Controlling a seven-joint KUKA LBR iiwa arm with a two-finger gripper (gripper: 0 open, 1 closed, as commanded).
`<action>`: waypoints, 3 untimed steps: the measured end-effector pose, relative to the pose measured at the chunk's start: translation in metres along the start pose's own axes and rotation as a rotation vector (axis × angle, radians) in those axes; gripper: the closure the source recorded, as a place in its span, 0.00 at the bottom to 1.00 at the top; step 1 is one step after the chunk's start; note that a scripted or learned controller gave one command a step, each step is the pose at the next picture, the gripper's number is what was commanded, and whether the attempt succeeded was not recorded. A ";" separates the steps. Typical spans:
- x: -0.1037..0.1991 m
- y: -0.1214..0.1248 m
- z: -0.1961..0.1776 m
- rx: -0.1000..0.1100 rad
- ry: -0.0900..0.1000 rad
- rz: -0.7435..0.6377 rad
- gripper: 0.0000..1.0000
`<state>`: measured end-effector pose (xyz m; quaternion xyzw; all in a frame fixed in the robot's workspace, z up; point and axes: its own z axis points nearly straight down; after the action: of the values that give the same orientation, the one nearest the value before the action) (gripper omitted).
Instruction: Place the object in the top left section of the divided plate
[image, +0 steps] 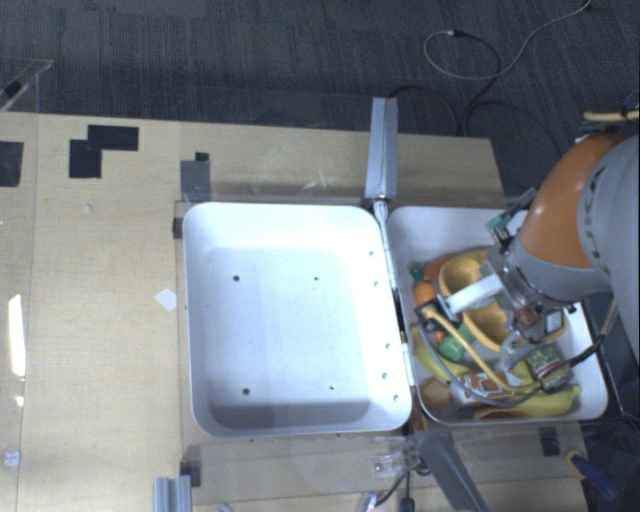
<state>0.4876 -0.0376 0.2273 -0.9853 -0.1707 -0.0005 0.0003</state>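
Your arm (590, 215) comes in from the right edge of the camera view, its grey body bulky at the edge and the orange band (560, 205) curving over the wrist. From there it bends down and to the left, so the wrist points at a slant toward the lower left. The end effector (515, 335) hangs low beneath the wrist, and you cannot make out its state from this angle

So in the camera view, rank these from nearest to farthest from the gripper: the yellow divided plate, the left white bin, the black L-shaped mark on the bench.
1. Yellow divided plate, right bin, directly under the gripper.
2. Left white bin, across the divider.
3. Black L-shaped mark, far upper left of the bench.
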 end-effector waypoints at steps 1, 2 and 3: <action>0.001 0.000 -0.011 0.000 0.002 -0.007 1.00; 0.019 -0.057 0.044 0.002 -0.001 -0.278 1.00; 0.019 -0.056 0.043 0.002 -0.001 -0.276 0.00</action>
<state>0.4868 0.0220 0.1839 -0.9525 -0.3046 -0.0002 0.0009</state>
